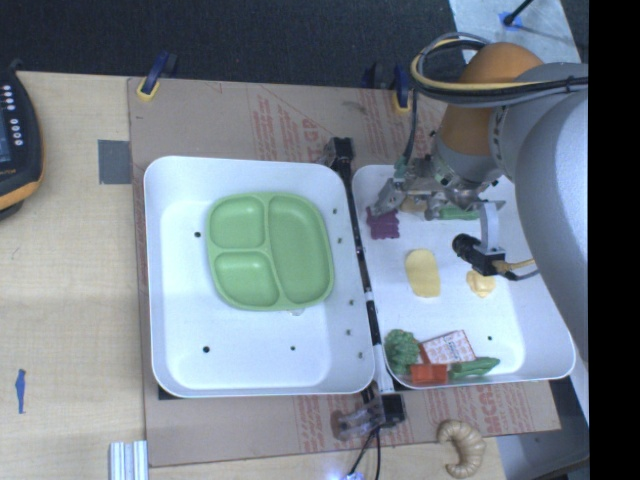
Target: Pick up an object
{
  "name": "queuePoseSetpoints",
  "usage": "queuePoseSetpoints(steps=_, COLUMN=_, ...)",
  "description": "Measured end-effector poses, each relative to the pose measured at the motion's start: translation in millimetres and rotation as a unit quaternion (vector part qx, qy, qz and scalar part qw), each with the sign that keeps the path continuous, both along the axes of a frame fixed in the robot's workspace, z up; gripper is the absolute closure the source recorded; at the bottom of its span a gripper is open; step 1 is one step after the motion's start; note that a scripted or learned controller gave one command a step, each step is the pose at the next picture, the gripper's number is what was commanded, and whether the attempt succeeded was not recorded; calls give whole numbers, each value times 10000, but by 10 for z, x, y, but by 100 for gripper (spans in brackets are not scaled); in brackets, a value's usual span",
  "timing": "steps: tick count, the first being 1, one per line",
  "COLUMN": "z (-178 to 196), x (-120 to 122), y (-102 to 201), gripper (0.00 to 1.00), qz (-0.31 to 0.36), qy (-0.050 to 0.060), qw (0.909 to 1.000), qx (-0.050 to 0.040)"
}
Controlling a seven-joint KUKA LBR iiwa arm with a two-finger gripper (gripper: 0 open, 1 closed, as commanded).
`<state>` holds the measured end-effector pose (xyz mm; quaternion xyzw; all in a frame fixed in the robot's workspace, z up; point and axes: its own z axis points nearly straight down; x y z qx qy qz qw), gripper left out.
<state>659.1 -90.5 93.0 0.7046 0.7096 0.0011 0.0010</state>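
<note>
My gripper hangs over the far left corner of the right bin. A small purple object lies just under and in front of it, close against the bin's left wall. I cannot tell whether the gripper touches the purple object. A pale yellow oblong piece lies in the middle of the bin, and a smaller yellow piece sits to its right. Along the near edge lie a green broccoli-like piece, a red and white packet, a red piece and a green pod.
The left bin holds a green divided plate. A croissant-shaped piece lies on the cardboard in front of the right bin. A black and orange handheld device rests at the bench's far left edge.
</note>
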Motion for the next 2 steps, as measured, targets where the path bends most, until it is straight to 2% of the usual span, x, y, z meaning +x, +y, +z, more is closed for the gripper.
queuePoseSetpoints(steps=1, z=113, x=-18, y=-15, gripper=100, qz=9, qy=22, qw=10000, qx=-2)
queuePoseSetpoints(steps=2, z=108, x=-19, y=-15, gripper=0, qz=18, qy=28, qw=10000, qx=-3)
